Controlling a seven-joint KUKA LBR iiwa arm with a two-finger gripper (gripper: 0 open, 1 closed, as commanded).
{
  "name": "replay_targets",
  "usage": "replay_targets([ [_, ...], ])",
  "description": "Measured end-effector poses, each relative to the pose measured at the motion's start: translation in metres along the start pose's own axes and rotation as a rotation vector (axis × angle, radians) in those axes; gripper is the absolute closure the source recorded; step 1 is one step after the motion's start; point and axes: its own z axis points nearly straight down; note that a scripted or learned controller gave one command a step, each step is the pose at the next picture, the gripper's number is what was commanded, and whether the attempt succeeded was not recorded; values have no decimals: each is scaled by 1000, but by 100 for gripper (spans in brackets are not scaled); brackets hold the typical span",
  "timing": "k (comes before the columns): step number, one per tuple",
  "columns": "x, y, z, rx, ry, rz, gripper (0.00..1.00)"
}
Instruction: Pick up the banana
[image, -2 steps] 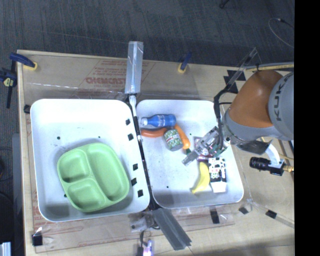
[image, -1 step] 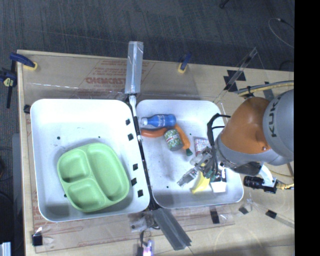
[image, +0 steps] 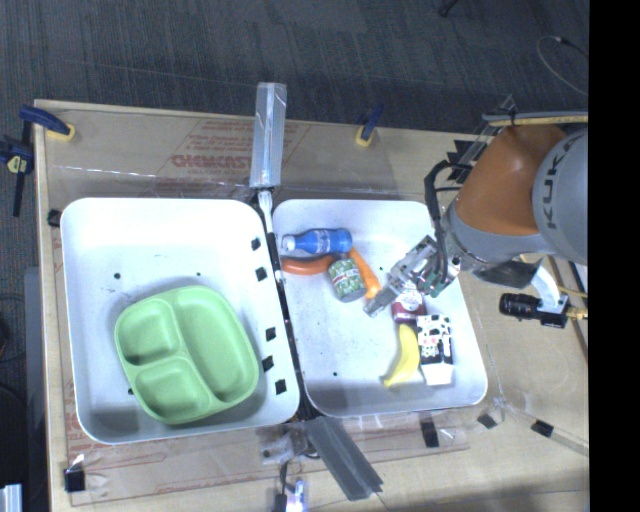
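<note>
The yellow banana (image: 403, 357) lies in the right bin (image: 330, 350), near its front right corner, next to a white carton (image: 436, 349). My gripper (image: 400, 290) hangs over the right side of that bin, just above and behind the banana's upper end. Its fingers (image: 381, 301) point down-left and look spread, with nothing between them. A small dark red object (image: 405, 310) sits between the gripper and the banana.
A blue bottle (image: 318, 242), an orange carrot-like piece (image: 305, 266) and a green can (image: 346, 279) lie at the back of the right bin. The left bin (image: 100, 240) holds a green divided plate (image: 186, 353). The arm's orange band (image: 505, 180) looms at right.
</note>
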Motion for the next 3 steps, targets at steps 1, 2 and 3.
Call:
replay_targets([
  [1, 49, -54, 87, 0, 1, -104, 0],
  [2, 49, -55, 87, 0, 1, -87, 0],
  [3, 48, -53, 77, -1, 1, -92, 100],
])
